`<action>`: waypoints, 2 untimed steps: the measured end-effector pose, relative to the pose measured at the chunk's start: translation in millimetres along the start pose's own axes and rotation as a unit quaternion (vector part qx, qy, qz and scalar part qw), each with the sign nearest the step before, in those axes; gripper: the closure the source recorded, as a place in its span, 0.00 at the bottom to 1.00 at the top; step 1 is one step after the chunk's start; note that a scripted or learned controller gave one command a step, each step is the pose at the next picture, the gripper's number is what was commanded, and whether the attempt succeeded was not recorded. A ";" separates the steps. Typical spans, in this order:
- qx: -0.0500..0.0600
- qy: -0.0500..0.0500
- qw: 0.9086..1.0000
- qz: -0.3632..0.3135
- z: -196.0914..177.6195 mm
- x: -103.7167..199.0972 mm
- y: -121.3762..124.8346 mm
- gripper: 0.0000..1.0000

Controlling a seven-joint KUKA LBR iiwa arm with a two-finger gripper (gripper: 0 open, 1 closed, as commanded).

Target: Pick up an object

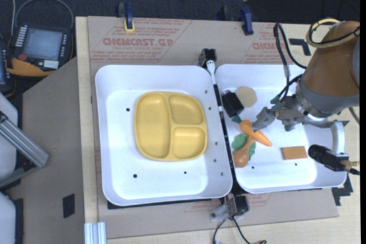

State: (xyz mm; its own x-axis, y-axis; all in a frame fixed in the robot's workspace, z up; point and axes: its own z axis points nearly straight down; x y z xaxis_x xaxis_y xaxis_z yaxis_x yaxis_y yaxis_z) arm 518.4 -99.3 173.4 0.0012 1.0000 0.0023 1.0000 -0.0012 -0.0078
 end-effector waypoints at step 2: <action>-0.004 -0.001 1.000 0.000 35.8 4.2 -7.4 1.00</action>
State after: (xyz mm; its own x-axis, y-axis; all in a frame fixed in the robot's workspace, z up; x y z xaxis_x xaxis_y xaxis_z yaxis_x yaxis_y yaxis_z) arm 510.8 -95.0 137.6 0.0019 1.0000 -0.0004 1.0000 -0.0019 0.0001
